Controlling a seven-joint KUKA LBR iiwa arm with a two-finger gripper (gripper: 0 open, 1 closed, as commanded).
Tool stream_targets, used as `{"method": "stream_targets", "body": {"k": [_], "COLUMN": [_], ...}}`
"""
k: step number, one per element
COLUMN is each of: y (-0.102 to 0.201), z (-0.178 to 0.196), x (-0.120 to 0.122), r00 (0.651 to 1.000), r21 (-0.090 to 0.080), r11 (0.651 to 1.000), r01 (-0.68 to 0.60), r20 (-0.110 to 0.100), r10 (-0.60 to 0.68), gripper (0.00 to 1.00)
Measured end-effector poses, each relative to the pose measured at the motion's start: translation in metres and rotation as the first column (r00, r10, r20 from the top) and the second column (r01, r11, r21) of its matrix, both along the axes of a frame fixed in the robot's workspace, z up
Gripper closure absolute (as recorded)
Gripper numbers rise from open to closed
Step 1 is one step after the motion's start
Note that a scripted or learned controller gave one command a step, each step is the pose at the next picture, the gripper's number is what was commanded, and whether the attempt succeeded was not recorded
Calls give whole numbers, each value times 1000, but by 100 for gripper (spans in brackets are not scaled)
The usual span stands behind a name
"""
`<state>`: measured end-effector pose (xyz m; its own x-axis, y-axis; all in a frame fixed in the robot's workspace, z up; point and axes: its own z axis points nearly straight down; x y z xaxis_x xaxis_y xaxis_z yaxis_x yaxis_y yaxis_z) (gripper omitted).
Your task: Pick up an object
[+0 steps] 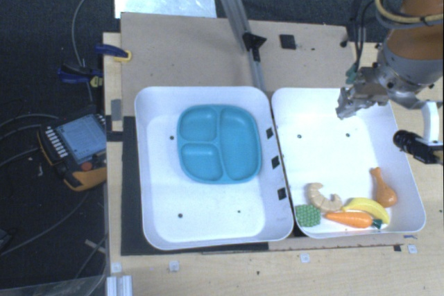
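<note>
Toy food lies bunched in the near corner of the right bin: a carrot, a banana, a green piece, a tan piece and a drumstick, likely slid together against the wall. The gripper hangs over the bin's far end, well apart from them, carrying nothing; I cannot tell its opening. A blue divided plate sits in the left bin, probably a drop spot.

Divided plate sits in left bin; toy foods bunched at right bin's near edge; end effector over its far side.
</note>
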<state>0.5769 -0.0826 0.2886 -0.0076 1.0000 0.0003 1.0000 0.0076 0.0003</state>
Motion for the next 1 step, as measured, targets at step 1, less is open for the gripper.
{"method": "stream_targets", "body": {"k": [1], "y": [49], "z": [-17], "x": [-21], "r00": [1000], "r21": [0], "r11": [1000], "r01": [0], "r20": [0], "r10": [0], "gripper": [100]}}
